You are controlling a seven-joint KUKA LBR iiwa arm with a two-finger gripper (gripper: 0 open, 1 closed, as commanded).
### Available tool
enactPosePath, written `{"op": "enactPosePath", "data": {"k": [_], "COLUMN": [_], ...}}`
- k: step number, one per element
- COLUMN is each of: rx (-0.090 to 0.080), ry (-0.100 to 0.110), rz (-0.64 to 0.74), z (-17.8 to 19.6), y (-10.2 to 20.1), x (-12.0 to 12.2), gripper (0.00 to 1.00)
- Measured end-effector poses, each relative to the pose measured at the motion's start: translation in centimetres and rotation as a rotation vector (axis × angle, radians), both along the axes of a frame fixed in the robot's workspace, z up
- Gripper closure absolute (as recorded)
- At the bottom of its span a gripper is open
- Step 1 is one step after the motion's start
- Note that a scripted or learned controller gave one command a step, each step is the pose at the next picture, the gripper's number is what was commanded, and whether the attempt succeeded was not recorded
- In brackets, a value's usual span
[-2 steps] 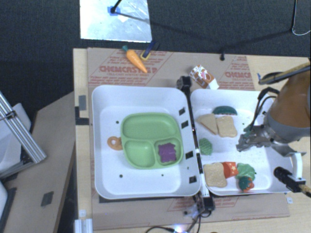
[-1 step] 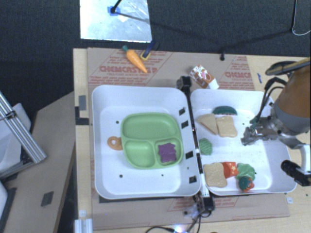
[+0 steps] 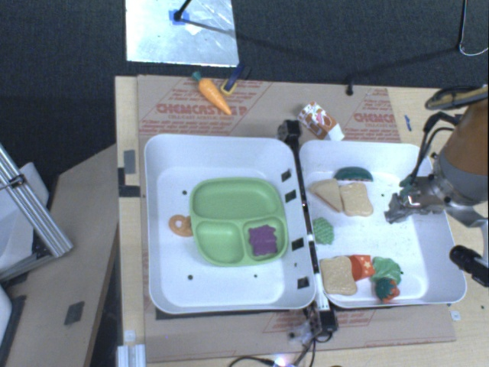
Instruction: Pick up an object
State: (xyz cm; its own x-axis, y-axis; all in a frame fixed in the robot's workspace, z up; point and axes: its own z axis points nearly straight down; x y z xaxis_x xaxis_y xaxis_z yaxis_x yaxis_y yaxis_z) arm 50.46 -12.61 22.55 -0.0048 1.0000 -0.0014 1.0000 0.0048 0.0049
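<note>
Bread slices (image 3: 344, 198) lie just left of tool (image 3: 393, 211); its grip state unclear.

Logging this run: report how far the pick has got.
Done: nothing lifted. The bread slices and broccoli lie in the right bin, and the purple piece sits in the green tray. In hand: the gripper hangs over the right bin. Left: the whole pick.

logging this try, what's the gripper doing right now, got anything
gripper: over the right bin, near its right side; open or shut cannot be told, and nothing can be seen held in it.
</note>
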Motion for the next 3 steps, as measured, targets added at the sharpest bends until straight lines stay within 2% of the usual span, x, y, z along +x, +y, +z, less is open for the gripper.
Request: {"op": "enactPosePath", "data": {"k": [1, 2, 3], "rx": [0.002, 0.003, 0.004], "ry": [0.003, 0.004, 0.004], "rz": [0.003, 0.005, 0.007], "z": [-1.0, -0.7, -1.1], "y": [5.2, 10.4, 16.6], "x": [0.1, -0.8, -0.3], "gripper": [1.00, 1.00, 1.00]}}
